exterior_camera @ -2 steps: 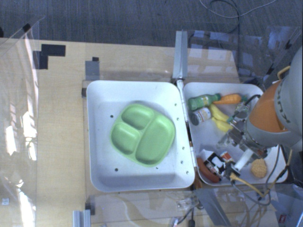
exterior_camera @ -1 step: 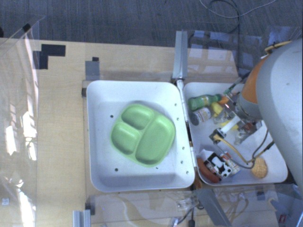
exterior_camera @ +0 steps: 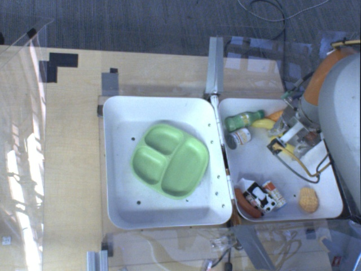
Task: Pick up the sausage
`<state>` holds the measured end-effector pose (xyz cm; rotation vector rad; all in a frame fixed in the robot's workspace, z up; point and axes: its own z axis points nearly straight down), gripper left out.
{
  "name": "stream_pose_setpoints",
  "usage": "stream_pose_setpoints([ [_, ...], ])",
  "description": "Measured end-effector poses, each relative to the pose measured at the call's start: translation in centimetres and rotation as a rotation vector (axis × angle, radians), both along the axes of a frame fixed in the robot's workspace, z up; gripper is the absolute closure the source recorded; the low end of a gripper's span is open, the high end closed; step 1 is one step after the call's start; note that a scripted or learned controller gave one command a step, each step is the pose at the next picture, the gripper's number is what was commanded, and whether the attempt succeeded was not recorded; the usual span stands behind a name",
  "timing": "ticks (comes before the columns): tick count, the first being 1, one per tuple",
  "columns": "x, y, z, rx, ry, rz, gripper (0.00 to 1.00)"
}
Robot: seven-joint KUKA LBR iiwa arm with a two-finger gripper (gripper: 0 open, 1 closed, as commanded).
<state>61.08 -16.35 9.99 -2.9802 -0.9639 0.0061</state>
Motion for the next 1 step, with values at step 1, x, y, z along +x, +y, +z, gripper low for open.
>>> stream_pose_setpoints([
  [1, -6.03, -3.69, -1.19, 0.001, -0.016, 0.059, 0.00],
])
